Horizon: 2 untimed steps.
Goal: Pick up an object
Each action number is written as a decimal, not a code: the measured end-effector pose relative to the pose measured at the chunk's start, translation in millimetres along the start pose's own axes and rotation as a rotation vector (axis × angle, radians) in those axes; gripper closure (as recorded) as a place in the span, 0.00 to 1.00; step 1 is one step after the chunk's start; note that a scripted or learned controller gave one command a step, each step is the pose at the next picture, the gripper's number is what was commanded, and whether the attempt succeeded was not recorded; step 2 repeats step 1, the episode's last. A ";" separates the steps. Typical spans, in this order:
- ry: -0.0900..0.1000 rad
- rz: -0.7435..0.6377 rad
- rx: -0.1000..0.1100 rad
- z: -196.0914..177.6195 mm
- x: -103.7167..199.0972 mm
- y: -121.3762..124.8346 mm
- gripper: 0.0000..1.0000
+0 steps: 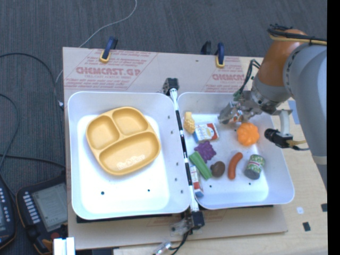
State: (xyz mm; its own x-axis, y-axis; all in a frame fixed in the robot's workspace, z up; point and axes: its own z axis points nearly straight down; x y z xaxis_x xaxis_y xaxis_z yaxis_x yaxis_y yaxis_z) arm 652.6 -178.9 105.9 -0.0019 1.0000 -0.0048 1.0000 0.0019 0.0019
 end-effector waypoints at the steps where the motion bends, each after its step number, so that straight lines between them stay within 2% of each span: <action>1: 0.004 0.000 0.001 -86.1 67.3 -36.6 1.00; 2: 0.004 0.000 0.001 -86.1 67.3 -36.6 1.00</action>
